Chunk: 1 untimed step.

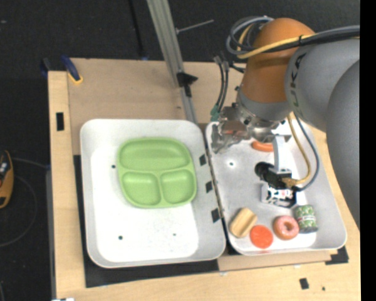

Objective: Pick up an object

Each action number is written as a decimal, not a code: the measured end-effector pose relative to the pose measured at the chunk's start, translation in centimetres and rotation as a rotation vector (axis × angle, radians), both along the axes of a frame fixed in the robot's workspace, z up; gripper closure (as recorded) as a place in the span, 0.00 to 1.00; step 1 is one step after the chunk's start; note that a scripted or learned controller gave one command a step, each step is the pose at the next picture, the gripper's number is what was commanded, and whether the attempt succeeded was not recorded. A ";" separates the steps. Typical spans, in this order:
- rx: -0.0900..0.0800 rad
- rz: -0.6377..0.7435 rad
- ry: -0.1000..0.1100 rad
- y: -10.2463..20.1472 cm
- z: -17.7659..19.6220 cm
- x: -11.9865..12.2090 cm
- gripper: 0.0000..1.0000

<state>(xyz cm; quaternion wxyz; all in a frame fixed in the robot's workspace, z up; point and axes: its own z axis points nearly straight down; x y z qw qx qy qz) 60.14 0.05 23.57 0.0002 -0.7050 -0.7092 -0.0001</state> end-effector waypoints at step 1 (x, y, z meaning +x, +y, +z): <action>0.001 0.001 0.000 4.8 -0.7 -0.4 1.00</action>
